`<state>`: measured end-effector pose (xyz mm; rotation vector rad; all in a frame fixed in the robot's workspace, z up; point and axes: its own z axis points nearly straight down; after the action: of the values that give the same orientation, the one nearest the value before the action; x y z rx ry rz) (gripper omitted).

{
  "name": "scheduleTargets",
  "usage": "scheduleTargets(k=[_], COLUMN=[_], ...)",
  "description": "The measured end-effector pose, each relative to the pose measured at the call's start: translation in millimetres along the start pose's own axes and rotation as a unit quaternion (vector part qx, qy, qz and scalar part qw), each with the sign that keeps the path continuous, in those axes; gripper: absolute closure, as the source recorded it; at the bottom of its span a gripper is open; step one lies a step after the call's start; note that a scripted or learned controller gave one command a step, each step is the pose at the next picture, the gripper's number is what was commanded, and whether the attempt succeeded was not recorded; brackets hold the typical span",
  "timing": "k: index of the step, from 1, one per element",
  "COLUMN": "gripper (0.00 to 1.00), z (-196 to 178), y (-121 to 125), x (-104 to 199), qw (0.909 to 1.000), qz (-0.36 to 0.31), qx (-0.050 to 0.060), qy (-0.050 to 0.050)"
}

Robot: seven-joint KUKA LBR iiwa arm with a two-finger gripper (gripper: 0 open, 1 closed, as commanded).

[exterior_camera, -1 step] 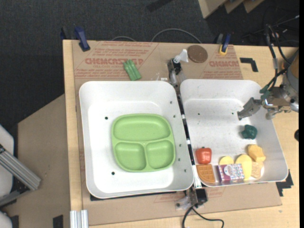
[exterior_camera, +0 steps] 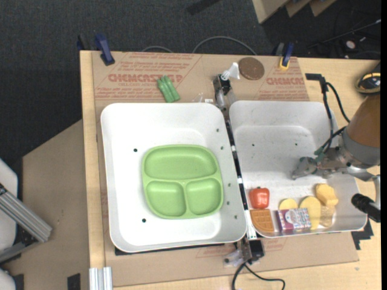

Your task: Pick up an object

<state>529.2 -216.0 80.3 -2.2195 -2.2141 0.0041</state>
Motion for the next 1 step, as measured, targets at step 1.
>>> scheduleTargets(k=[1], gripper=[0.00], z=[-4.4], y=[32.1], x=[25.3], qw=[1.0000], qz=[-0.003], qx=[-0.005], qy=[-0.002])
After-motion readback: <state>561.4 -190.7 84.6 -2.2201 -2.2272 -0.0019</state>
